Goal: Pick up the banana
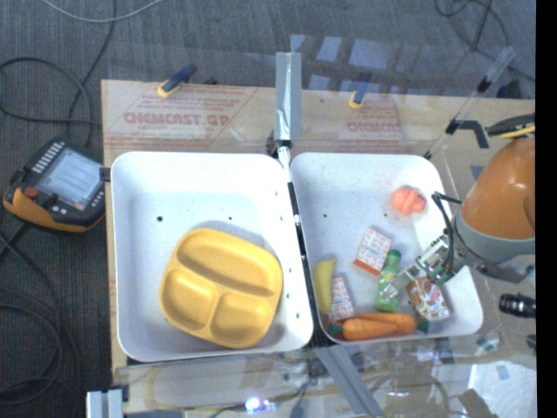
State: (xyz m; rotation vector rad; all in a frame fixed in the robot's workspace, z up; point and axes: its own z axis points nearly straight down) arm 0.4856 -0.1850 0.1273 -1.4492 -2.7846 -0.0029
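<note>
While the grey arm with its orange band reaches in from the right, its pincer hangs low over the right-hand white bin, near that bin's right wall. Whether the pincer is spread or pressed together cannot be told, since its tip is small and blurred against the clutter beneath it. Nothing is visibly pinched.

The banana lies in the right bin, close against its left wall and toward the near edge, lengthwise along the wall. It is well apart from the pincer, with several items between. Just beside the banana sits a small pink-and-white packet, and below that a carrot lies along the bin's near edge. A green bottle stands near the middle, with a red-and-white carton just above it. A printed snack pack sits under the pincer, and a pink rounded object rests farther back.

The left white bin holds a yellow divided tray. Both bins sit side by side on the table. A handheld controller lies on the floor at left.
</note>
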